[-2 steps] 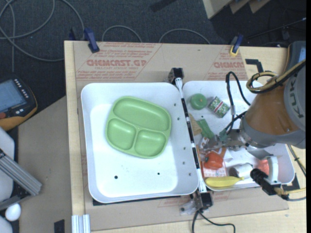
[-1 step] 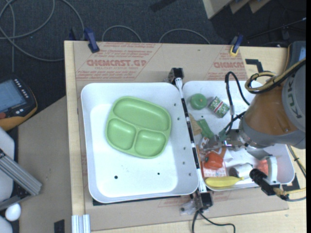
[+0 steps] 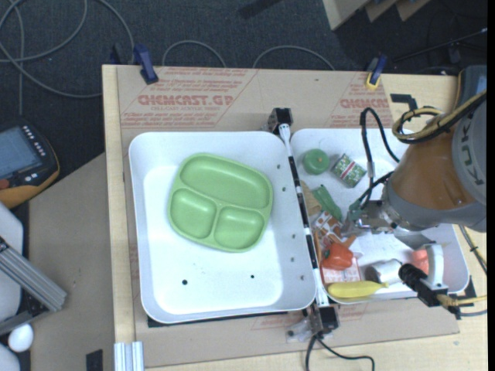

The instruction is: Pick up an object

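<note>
While the green plate (image 3: pixel 220 202) lies in the left bin (image 3: pixel 147 230), the gripper (image 3: pixel 357 221) hangs over the right bin's (image 3: pixel 456 273) clutter. I cannot tell its state. A yellow banana (image 3: pixel 354 289) lies at its six o'clock.

Bright even light, slight blur, maybe lo-res

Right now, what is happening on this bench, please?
A grey and orange robot arm reaches in from the right and is down over the right bin, which holds a clutter of small things: a green round piece, a small green packet, a yellow banana-like toy and some red items. Its gripper sits low among them, but a grasp cannot be made out. The left bin holds a green divided plate, untouched.
</note>
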`<action>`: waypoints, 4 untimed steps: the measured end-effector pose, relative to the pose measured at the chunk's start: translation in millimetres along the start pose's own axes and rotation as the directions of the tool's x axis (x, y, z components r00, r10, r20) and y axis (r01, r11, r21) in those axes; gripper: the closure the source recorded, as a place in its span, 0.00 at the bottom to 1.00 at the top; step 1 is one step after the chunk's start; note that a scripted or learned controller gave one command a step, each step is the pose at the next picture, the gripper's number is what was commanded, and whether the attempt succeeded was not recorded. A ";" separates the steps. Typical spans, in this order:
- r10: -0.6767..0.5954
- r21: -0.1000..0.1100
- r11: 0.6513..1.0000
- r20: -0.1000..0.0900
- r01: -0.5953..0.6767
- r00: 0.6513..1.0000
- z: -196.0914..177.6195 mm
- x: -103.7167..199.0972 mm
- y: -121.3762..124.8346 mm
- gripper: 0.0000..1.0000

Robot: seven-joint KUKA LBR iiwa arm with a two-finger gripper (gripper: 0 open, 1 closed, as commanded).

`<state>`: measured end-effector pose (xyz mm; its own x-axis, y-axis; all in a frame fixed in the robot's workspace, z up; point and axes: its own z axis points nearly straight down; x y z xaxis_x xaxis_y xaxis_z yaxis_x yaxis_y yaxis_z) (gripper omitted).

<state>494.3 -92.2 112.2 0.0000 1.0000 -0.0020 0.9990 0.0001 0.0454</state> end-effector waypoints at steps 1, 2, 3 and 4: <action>-0.001 0.045 0.999 -0.002 0.001 1.000 -73.2 19.6 -11.4 1.00; -0.001 0.045 0.999 -0.002 0.001 1.000 -72.9 19.5 -11.7 0.00; 0.000 0.042 0.999 -0.004 0.001 1.000 25.9 1.6 2.5 0.00; 0.000 0.042 0.999 -0.002 0.001 1.000 16.0 1.4 3.0 1.00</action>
<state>498.0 -90.9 96.3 -0.0005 1.0000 0.0005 1.0000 0.0005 0.0038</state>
